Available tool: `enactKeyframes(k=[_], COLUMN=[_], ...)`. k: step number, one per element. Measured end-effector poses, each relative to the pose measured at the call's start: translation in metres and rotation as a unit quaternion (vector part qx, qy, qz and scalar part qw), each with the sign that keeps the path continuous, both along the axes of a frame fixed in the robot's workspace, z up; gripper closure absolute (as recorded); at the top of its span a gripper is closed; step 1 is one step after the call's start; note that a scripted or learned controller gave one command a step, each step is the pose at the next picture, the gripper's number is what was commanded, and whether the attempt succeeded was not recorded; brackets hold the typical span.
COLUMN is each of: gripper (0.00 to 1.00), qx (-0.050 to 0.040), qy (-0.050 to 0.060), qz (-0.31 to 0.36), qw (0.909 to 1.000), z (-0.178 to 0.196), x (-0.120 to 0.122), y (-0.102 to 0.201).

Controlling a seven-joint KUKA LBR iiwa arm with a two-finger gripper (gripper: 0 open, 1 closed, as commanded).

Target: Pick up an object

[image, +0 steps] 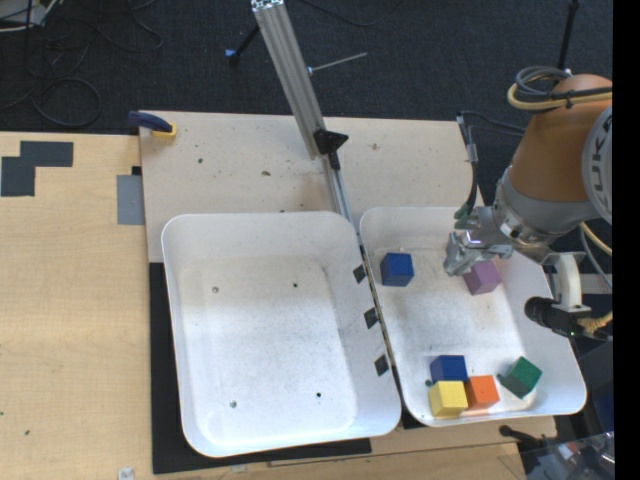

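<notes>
Six blocks sit in the right bin [560, 388], and none looks lifted yet. The hand [468, 255] is low in that bin, its metal tips just beside a purple block [483, 276], touching or nearly so. From where I stand I cannot tell whether it is spread or pressed together, and the purple block is not clearly between its tips, so I would not call it held. A blue block [397, 268] lies to the left, apart from the hand. Near the front edge huddle a darker blue block [449, 367], a yellow one [448, 398], an orange one [482, 391] and a green one [521, 376]. The left bin [200, 268] lies alongside. By my judgement the reach is done; the grip and the lift remain.
</notes>
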State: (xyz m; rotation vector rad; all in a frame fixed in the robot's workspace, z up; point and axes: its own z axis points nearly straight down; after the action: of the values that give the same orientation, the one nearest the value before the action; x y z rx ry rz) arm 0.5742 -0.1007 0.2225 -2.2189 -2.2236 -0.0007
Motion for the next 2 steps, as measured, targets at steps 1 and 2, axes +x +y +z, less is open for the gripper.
enactKeyframes(k=[1, 2], gripper=[1.0, 1.0], qx=[0.0009, 0.0008], qy=[0.001, 0.003], qz=[0.001, 0.001], qw=[1.0, 1.0], z=[0.006, -0.005], x=[0.001, 0.007], y=[0.059, 0.11])
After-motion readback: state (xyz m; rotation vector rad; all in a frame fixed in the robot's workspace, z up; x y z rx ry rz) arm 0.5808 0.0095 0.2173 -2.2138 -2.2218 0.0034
